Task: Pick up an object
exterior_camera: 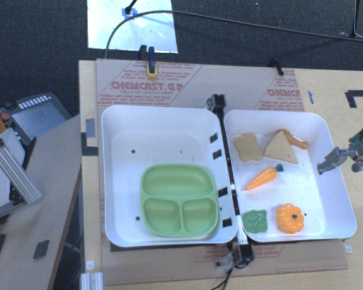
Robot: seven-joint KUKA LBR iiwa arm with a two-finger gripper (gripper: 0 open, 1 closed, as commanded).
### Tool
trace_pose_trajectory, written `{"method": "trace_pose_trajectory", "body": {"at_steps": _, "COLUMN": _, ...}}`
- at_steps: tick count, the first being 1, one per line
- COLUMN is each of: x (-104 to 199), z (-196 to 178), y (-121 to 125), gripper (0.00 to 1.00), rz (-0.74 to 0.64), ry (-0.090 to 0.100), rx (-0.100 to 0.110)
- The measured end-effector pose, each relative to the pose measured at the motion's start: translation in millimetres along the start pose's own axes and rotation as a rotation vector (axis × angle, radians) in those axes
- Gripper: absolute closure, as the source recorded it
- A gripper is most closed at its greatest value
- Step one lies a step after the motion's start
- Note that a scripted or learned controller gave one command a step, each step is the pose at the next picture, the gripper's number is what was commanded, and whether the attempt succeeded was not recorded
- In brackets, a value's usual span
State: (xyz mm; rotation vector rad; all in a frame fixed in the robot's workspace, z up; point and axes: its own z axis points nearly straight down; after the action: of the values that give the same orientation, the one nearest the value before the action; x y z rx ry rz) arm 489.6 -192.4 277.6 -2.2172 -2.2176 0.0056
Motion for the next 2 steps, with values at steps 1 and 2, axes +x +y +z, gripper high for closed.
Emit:
{"method": "trace_pose_trajectory", "body": {"at_steps": 1, "x": 0.5, "z": -4.2, "y": 1.9, "gripper": 0.00, "rz": -0.003, "ry": -0.002, "rx": -0.009}}
{"method": "trace_pose_trajectory", "body": {"at_steps": 2, "x": -3.6, "z": 38.8, "y": 6.4, "gripper": 0.00, "rz": -0.001, "ry": -0.001, "rx": -0.006}}
